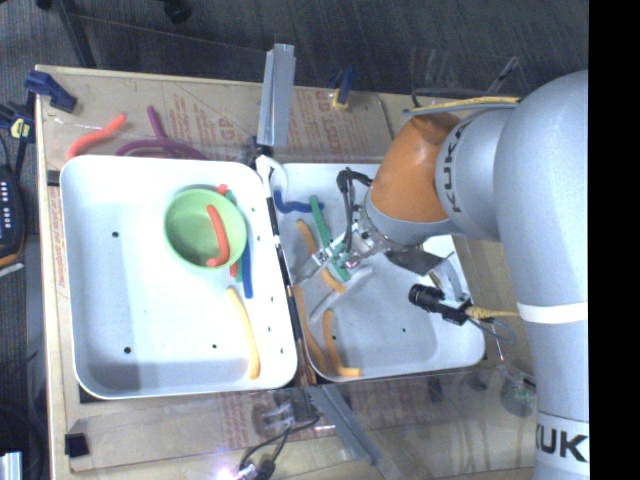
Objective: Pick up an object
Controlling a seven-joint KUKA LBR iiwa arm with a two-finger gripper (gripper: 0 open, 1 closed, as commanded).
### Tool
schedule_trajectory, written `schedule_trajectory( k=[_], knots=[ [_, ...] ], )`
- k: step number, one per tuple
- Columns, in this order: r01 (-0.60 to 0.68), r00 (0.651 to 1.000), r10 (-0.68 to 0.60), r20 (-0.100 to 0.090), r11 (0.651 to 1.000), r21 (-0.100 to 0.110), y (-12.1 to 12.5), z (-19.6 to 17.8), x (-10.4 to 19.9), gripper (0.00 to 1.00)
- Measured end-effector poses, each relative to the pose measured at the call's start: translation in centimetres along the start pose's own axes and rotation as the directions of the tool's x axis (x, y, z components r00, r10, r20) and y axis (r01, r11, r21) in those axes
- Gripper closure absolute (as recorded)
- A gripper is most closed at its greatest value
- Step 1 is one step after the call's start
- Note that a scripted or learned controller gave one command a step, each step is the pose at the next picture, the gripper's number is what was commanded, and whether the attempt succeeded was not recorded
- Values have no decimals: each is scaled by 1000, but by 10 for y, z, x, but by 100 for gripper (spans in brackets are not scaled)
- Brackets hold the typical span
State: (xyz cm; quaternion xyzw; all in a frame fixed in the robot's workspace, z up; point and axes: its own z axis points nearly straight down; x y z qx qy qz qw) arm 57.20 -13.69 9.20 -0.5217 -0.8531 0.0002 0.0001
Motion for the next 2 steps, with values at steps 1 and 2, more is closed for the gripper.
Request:
schedule_trajectory(
  k=[1, 2],
  knots=[
    [3, 1000, -3, 6, 1000, -1, 0, -12, -3, 100],
    [1, 1000, -1, 0, 1000, -1, 102, -101, 12, 100]
  ],
)
